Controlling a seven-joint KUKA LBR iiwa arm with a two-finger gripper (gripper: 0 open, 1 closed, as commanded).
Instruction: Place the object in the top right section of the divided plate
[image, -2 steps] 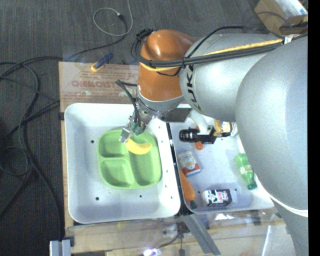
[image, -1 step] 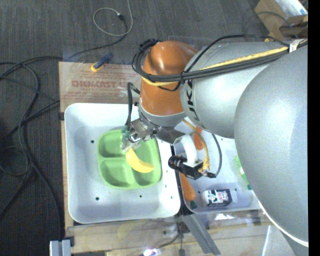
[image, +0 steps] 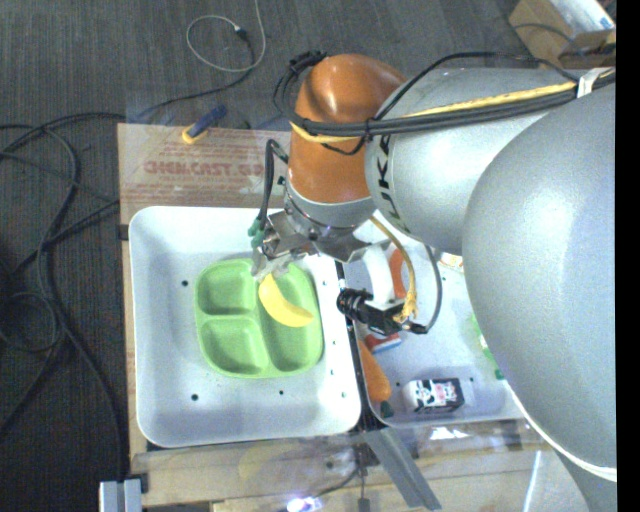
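A green divided plate lies in the left white bin. A yellow banana-shaped object sits at the plate's upper right section, tilted, its upper end just under my gripper. The gripper hangs over the plate's top right corner, below the orange band of the arm. Its fingertips look close around the banana's upper end, though the arm's body hides most of them, and whether they grip it is unclear.
The right bin holds an orange carrot-like item, a small black and white packet and other things partly under the arm. Cables lie on the floor at left. A cardboard sheet sits behind the left bin.
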